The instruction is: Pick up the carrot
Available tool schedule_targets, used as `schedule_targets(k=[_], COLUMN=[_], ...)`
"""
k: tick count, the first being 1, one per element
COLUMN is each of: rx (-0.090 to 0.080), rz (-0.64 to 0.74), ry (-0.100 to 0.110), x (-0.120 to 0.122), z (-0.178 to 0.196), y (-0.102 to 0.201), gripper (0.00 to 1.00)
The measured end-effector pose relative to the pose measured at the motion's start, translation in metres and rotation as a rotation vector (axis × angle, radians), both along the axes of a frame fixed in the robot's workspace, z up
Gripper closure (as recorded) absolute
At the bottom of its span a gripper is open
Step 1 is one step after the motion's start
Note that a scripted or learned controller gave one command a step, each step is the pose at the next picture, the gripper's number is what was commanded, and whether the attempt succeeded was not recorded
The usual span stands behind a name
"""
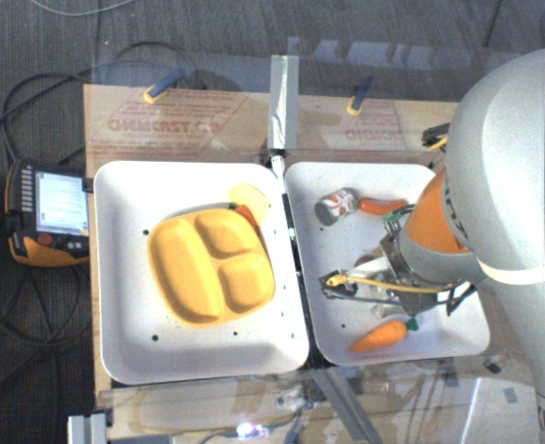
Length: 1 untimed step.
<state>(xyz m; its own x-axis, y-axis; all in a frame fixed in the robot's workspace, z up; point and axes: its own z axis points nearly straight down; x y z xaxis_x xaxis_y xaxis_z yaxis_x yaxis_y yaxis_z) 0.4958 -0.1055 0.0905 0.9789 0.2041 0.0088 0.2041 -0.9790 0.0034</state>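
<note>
The carrot (380,337) lies in the right bin (320,248), near its front edge. The tool (339,283) hangs just above it, grasping nothing; its opening cannot be told.

A: What's sitting in the left bin (115,248)?

B: A yellow divided tray (212,265) is lying in its middle, with something pale and something red peeking out at its far edge.

A: And the right bin (328,340)?

B: The carrot (379,337) is lying near the front wall. The tool (339,283) is hovering just above it, the grey arm (494,174) reaching in. A small can (335,205) is resting on its side beside a second carrot (381,206) at the back.
</note>
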Motion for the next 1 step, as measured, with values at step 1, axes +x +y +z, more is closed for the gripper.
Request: schedule_targets(k=[1], rx=[-0.001], rz=[0.002], ry=[0.017], x=[-0.0122], z=[0.0913], y=[0.0588], gripper=[1.00])
